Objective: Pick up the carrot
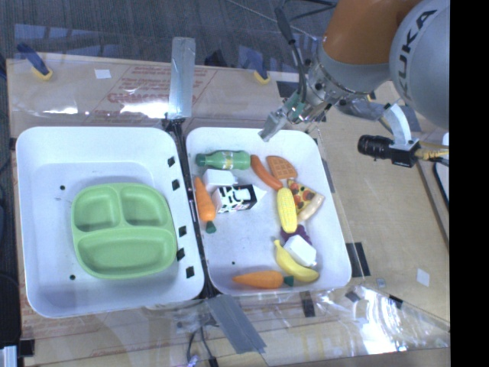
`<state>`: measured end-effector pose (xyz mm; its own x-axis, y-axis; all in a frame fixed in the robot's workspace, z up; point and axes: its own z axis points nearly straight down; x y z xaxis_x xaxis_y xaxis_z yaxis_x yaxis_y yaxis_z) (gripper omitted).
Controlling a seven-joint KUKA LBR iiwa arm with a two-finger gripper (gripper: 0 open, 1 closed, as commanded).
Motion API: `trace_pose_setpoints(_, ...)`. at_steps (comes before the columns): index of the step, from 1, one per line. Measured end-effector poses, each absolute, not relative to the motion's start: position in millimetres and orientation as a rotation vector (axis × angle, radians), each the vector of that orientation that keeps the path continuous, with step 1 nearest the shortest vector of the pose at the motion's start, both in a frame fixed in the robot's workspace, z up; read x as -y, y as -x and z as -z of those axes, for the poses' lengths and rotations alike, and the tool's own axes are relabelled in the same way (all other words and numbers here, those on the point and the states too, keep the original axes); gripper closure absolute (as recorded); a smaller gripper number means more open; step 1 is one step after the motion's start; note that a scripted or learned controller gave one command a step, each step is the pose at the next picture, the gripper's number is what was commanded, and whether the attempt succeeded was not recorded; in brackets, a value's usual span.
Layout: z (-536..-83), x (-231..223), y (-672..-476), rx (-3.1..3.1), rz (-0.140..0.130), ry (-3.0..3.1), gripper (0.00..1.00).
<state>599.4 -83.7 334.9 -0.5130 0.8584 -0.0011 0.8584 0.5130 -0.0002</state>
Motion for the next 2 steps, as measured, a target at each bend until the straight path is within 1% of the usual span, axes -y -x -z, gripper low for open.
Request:
trace_pose_setpoints(1, -334.4, 81.8, -599.6, -2.735, 0.0, -1.546, 0.0)
trace_pose_setpoints(2, -195.1, 74.3, -606.6, -2.775, 0.011, -1.503, 0.0)
